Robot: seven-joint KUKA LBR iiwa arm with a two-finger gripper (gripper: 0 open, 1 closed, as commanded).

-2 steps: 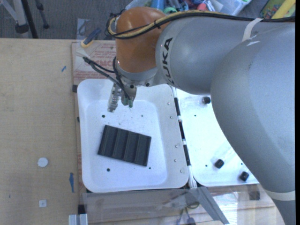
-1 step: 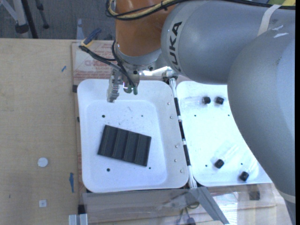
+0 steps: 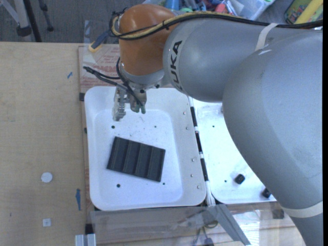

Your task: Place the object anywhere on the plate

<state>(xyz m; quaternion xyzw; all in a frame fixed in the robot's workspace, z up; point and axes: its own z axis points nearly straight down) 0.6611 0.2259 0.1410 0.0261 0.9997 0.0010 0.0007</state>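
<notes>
As far as I can tell from the one overhead camera view, the placing part hasn't happened. The only plate-like thing is a dark ribbed slab (image 3: 136, 159) lying flat and a bit skewed in the near half of the left bin (image 3: 97, 137). I'm reading that slab as the plate, and nothing is sitting on top of it. Its ridges are bare from end to end.

Which thing is "the object" is less clear to me. There's a small dark piece (image 3: 239, 178) on the floor of the right bin (image 3: 220, 152), and a second dark piece (image 3: 265, 192) a little nearer and further right, partly tucked under the arm (image 3: 215, 55). If one of those is the thing to move, it's well apart from the slab and in the other bin, so pick, carry and drop would all be left to do. That's my guess, not something I can see for sure.

Now the gripper (image 3: 128, 109). It hangs below the orange band (image 3: 143, 29) over the far part of the left bin, on the far side of the slab and not touching it. The fingers (image 3: 119, 111) look apart to me, with white bin floor showing in the gap between them. I can't spot anything pinched there, so I'd call it empty-handed. It's small and a bit blurry though, so a tiny part could hide in there.
</notes>
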